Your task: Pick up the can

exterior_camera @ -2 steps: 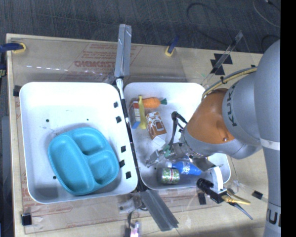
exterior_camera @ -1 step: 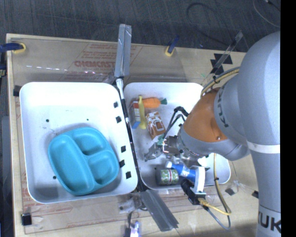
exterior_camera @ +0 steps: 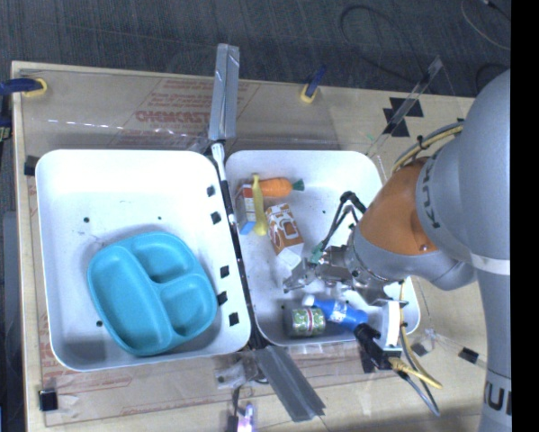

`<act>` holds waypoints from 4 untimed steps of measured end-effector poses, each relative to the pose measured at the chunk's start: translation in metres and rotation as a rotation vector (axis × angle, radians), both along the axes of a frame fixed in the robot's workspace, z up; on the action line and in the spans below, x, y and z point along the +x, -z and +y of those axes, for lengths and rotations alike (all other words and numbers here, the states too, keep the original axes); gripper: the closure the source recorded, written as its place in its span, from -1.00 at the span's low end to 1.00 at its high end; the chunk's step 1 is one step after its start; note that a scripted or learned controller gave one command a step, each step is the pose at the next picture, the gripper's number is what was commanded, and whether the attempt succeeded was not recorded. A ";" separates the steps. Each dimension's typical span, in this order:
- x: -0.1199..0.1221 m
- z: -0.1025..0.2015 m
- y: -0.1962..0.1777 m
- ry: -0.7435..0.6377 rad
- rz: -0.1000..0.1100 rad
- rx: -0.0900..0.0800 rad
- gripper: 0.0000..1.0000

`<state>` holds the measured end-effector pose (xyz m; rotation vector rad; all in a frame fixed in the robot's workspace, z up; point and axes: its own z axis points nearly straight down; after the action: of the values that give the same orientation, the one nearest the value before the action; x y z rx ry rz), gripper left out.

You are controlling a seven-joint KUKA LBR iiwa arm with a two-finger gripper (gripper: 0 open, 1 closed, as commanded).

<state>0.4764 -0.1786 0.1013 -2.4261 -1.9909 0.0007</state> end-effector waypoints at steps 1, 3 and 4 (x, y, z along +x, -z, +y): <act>0.001 0.067 0.009 0.042 -0.005 -0.008 -1.00; 0.018 0.136 -0.090 0.318 0.001 -0.001 1.00; 0.156 0.114 -0.209 0.221 0.001 -0.002 1.00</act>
<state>0.6328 -0.0648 0.3102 -2.6315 -1.7112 0.0032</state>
